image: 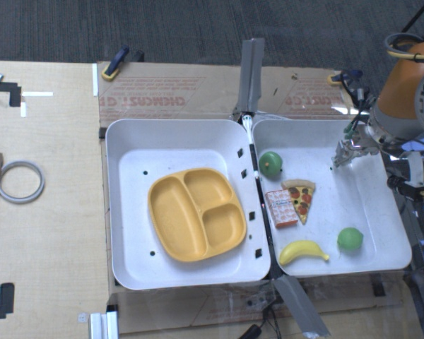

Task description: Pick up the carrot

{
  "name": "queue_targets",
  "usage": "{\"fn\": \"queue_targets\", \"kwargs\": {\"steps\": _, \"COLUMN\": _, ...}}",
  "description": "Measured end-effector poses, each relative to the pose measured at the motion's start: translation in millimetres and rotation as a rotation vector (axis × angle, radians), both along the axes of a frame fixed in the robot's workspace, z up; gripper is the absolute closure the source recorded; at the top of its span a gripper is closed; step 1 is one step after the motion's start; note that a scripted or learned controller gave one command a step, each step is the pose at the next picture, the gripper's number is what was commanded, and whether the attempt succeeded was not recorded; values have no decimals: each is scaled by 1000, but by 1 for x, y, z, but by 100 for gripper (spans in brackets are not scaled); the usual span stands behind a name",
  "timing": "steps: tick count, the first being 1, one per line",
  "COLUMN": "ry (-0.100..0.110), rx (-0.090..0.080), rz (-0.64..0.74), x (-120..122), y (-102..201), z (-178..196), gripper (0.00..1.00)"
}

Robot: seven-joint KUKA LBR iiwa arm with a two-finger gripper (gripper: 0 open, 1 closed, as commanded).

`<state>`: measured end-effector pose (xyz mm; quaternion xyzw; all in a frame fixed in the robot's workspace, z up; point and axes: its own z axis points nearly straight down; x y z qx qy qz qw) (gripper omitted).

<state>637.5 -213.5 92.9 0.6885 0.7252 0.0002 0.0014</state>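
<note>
Robotics lab test cell, not a kitchen: pale wood surface [49, 253] with two shallow white bins [116, 189] butted side by side on flattened printed cardboard [169, 90], clamped down with a blue-and-yellow clamp [115, 63]. Grey industrial arm with orange band [399, 90] reaches in from the right, dark carpet [198, 13] behind. Contents are toy props: plastic banana [303, 251], pizza slice [302, 198], yellow divided plate [196, 214]; a tape roll [20, 181] lies loose on the surface.
</note>
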Motion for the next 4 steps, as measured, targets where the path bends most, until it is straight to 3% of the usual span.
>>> {"fn": "queue_targets", "kwargs": {"steps": 1, "ry": -1, "rx": -2, "rz": 214, "x": 22, "y": -8, "z": 45, "gripper": 100}}
{"fn": "queue_targets", "kwargs": {"steps": 2, "ry": 0, "rx": -1, "rz": 602, "x": 22, "y": -8, "z": 0, "gripper": 100}}
{"fn": "queue_targets", "kwargs": {"steps": 3, "ry": -5, "rx": -4, "rz": 599, "x": 24, "y": -9, "z": 12, "gripper": 100}}
{"fn": "queue_targets", "kwargs": {"steps": 4, "ry": 0, "rx": -2, "rz": 893, "x": 16, "y": 1, "z": 1, "gripper": 100}}
